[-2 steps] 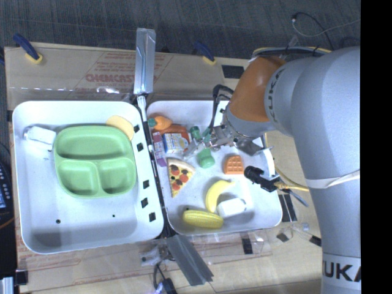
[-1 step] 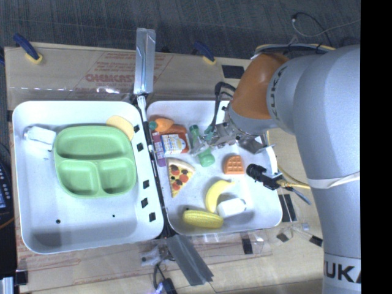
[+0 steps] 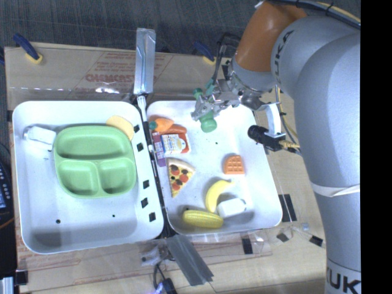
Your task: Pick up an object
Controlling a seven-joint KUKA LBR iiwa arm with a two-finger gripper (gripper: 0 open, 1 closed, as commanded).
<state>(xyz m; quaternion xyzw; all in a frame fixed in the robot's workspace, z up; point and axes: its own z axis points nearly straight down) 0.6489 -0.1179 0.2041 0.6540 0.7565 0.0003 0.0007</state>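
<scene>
— Two shallow white bins sit side by side on a cardboard-lined bench (image 3: 73,66). Where's the gripper (image 3: 205,112)?

— Above the right bin (image 3: 269,188), near its far rim.

— Holding anything?

— A small green rounded plastic piece (image 3: 209,124) sits right at its tip; whether it is clenched, I cannot tell.

— And left?

— A green sectioned plastic tray (image 3: 95,161).

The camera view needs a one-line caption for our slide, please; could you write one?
KUKA arm's gripper poised over a small green object in the right bin of toy food.
</scene>
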